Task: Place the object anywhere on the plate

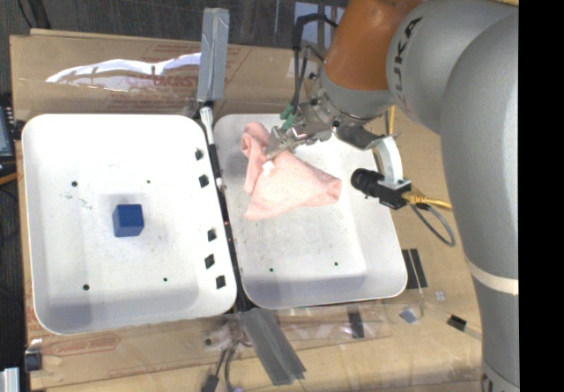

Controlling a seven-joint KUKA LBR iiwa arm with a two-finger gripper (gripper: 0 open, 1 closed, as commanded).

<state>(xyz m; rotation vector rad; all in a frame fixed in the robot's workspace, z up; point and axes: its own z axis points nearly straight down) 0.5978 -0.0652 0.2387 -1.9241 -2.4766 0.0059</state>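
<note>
A pink cloth (286,188) lies crumpled in the right white bin (308,271), in its far half. One bunched corner rises toward my gripper (284,138), which hangs right over the cloth's upper edge and touches or nearly touches it. The grey arm with its orange band (370,29) comes in from the upper right and hides the bin's far right corner. A small blue cube (129,219) sits alone in the left white bin (62,293), left of its middle.
A black ridge with clips (214,205) divides the two bins. A black cylinder with a yellow cable (381,188) juts from the wrist over the right bin's right rim. Cardboard and tape surround the bins.
</note>
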